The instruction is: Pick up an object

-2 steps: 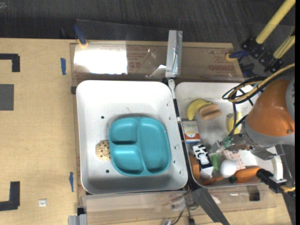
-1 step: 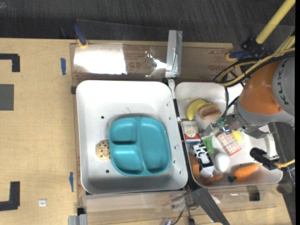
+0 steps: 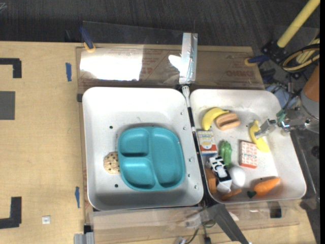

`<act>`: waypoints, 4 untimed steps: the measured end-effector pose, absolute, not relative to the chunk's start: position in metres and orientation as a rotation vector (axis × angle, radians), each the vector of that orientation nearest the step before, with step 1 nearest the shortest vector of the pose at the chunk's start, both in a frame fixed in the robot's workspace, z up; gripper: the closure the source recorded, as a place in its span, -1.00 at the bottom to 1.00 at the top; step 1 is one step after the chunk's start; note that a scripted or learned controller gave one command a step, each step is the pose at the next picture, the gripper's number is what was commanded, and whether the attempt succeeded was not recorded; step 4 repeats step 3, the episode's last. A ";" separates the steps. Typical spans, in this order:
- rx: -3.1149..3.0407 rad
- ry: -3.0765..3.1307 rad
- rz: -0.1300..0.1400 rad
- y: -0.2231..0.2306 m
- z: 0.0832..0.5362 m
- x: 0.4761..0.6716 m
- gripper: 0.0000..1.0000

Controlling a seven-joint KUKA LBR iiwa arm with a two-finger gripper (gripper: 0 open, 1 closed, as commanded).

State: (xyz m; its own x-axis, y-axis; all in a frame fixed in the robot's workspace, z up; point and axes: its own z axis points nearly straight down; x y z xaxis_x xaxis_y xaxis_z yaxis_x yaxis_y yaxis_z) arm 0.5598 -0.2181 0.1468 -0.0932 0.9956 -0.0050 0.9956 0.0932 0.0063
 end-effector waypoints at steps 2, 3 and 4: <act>2.221 2.200 0.024 -0.204 0.105 0.566 1.00; 2.317 2.099 0.012 -0.187 0.092 0.535 1.00; 2.317 2.099 0.012 -0.187 0.092 0.535 1.00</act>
